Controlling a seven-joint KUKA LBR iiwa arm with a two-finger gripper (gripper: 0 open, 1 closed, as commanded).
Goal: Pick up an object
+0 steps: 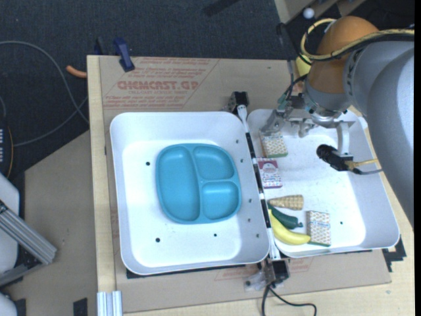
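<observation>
My gripper (pixel 287 128) hangs over the far left corner of the right bin (pixel 368 196), its fingers apart and nothing between them. Just below its left finger lies a small tan packet (pixel 275 145). Along the bin's left wall lie a red and white packet (pixel 268 172), a tan cone-shaped piece (pixel 287 203), a green pepper (pixel 286 217) and a yellow banana (pixel 290 235). A patterned card (pixel 319 226) lies beside the banana.
The left bin (pixel 131 176) holds a blue divided plate (pixel 197 182). The grey arm with its orange band (pixel 342 45) reaches in from the upper right. A black clip (pixel 239 100) sits at the far end of the wall between the bins.
</observation>
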